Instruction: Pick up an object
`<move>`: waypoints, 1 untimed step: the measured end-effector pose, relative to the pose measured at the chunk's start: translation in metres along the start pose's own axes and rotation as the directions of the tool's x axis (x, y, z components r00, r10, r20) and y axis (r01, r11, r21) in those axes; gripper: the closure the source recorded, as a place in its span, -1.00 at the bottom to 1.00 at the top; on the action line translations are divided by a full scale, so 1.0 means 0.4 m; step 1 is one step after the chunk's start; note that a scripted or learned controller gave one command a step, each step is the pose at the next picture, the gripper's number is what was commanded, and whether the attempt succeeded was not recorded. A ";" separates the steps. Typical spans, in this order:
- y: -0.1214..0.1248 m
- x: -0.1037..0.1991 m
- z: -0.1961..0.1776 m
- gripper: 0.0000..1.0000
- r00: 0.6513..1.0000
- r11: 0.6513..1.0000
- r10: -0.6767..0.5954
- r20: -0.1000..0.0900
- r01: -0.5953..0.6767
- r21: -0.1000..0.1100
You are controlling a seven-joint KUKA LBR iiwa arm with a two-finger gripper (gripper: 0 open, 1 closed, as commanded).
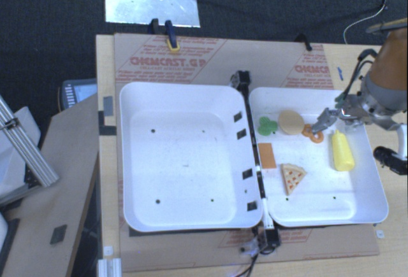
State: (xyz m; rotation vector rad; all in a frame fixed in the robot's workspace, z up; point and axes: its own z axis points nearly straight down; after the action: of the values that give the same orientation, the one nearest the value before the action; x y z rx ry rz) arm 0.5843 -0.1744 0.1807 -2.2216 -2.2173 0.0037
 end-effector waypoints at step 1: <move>0.012 0.002 -0.028 1.00 1.000 1.000 -0.004 0.002 0.004 -0.009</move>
State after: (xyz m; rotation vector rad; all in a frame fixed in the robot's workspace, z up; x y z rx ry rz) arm 0.5891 -0.1735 0.1917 -2.2228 -2.2276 -0.0040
